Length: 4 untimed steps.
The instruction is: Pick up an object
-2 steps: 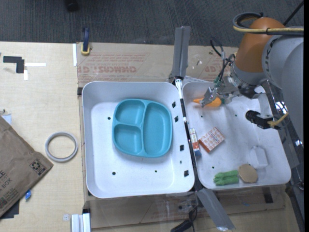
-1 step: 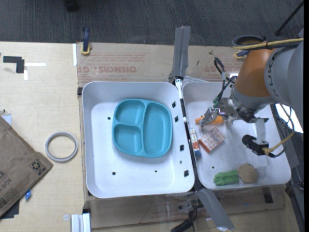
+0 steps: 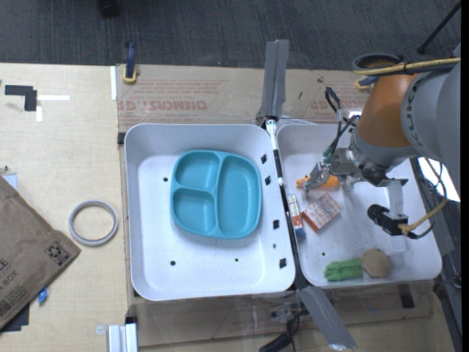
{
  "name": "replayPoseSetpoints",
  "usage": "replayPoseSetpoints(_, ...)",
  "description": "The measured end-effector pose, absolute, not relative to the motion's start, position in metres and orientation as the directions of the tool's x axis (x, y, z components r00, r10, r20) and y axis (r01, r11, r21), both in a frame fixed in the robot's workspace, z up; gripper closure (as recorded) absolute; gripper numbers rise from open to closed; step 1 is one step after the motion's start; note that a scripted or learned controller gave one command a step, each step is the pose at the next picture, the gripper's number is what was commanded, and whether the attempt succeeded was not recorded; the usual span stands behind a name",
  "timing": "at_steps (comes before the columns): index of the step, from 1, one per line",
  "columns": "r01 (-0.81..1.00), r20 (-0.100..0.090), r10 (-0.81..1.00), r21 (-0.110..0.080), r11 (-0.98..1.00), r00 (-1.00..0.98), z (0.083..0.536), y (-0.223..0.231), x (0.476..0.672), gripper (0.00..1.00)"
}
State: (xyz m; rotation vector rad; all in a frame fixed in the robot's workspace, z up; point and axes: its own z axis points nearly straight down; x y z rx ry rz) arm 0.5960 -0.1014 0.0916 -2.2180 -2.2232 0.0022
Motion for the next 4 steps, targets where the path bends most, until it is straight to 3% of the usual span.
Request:
replayPoseSetpoints(1, 0.999, 0.0, 0.999, -0.003, -0.036, 0.036, 0.091, -0.096, 0.477, 0.0)
replayPoseSetpoints(2, 0.986, -0.001, 0.986, -0.002, -0.166, 0.166, 0.091, -0.112, 0.531, 0.0)
replayPoseSetpoints(3, 0.986, -0.001, 0.986, -0.004, -0.169, 0.169, 0.099, -0.113, 0.531, 1.0)
replayPoseSetpoints(4, 0.995, -0.002, 0.995, -0.002, -0.1, 0.1, 0.191, -0.07, 0.57, 1.0)
